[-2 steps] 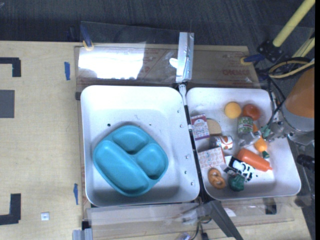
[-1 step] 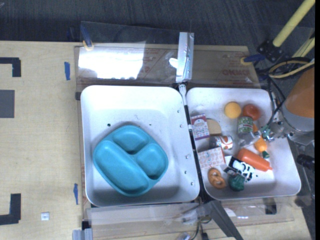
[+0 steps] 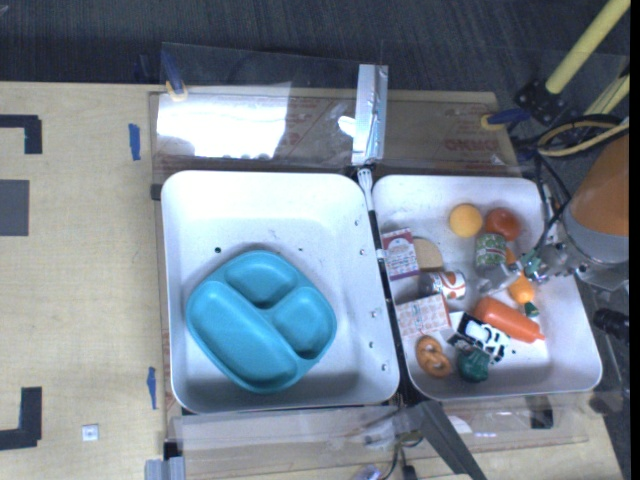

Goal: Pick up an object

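The right bin [image 3: 575, 373] holds several small toy foods: a yellow-orange ball [image 3: 464, 219], a red tomato [image 3: 503, 222], a greenish can [image 3: 490, 252], a small orange fruit [image 3: 521, 290], a carrot [image 3: 508, 319], a black-and-white cow figure [image 3: 483, 337], a dark green piece [image 3: 474, 366] and a pretzel [image 3: 433, 355]. The arm's orange band [image 3: 612, 196] and grey wrist stand over that bin's right rim. My gripper [image 3: 537, 265] reaches in low at the bin's right side, just right of the greenish can and above the small orange fruit. Nothing is visibly held.
A blue divided plate [image 3: 262, 318] lies in the left bin [image 3: 200, 203]. A red-and-white box [image 3: 400, 254], a bread slice [image 3: 429, 255], a small red-and-white can [image 3: 452, 285] and a printed packet [image 3: 421, 316] sit along the right bin's left side. Yellow cables [image 3: 570, 133] hang at the back right.
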`<state>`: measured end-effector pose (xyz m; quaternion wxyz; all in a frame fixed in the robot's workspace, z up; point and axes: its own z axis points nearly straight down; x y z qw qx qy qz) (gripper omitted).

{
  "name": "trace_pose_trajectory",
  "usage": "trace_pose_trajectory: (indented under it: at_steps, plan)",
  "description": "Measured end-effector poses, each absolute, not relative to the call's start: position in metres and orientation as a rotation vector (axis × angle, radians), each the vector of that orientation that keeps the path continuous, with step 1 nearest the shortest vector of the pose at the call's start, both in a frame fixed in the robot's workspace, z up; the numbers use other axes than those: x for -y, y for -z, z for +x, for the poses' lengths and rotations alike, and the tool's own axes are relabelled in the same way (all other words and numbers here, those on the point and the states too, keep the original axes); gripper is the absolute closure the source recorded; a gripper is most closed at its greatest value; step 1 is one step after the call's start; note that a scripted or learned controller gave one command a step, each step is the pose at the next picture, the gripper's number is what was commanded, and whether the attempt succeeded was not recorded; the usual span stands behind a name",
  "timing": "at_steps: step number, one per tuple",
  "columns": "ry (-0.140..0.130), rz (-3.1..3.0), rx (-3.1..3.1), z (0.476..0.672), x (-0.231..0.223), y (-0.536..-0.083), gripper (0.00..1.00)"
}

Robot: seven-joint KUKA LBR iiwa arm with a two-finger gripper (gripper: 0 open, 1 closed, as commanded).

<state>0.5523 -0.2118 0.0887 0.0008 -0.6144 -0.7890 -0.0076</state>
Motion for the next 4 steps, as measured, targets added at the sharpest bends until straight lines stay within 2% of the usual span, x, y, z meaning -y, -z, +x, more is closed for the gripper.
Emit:
trace_pose_trajectory:
  at_steps: [4]
  plan:
    - [0.024,-1.929,2.477,0.5523,0.2119,-0.0887,0.0]
